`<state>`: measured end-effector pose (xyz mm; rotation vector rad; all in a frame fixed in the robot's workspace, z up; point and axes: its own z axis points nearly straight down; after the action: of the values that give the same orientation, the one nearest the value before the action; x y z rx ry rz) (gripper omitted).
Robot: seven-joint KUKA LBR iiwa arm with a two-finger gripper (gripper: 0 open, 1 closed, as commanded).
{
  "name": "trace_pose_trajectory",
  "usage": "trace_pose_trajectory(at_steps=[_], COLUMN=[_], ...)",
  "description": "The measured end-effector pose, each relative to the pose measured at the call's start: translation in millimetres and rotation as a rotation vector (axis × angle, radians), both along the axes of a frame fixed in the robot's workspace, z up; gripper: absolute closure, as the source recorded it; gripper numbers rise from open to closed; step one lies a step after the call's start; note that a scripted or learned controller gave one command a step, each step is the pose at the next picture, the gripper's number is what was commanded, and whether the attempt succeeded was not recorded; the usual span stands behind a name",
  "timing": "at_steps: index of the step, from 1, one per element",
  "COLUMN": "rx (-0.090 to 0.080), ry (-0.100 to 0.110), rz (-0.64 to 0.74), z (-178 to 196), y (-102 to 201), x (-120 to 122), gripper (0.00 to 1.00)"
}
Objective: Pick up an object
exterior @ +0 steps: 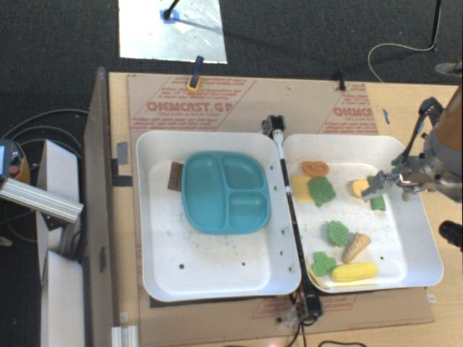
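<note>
Overhead, the gripper (373, 187), finger state unclear, hovers between a yellow piece (359, 188) and a green piece (377, 203).

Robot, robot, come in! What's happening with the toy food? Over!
Gripper low in right bin, beside yellow piece and small green piece. No grasp visible. Nothing blocking.

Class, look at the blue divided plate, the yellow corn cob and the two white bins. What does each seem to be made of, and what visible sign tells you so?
Blue divided plate: probably moulded plastic, smooth and matte, with an even colour and rounded compartment ridges.
Yellow corn cob: likely toy plastic or rubber, with a uniform bright yellow surface.
White bins: apparently thin formed plastic, slightly glossy, with rounded corners and raised rims.
</note>
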<state>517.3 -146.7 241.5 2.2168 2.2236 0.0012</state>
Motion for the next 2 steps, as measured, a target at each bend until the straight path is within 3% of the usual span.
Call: trace_pose_trajectory(at_steps=[1,2], rx=[0.005,-0.001], ry=[0.006,-0.002], rz=[0.004,-0.003], z=[-118.4,-158.5], y=[67.6,17.5], x=[-31.7,9.5], gripper=[0.00,0.00])
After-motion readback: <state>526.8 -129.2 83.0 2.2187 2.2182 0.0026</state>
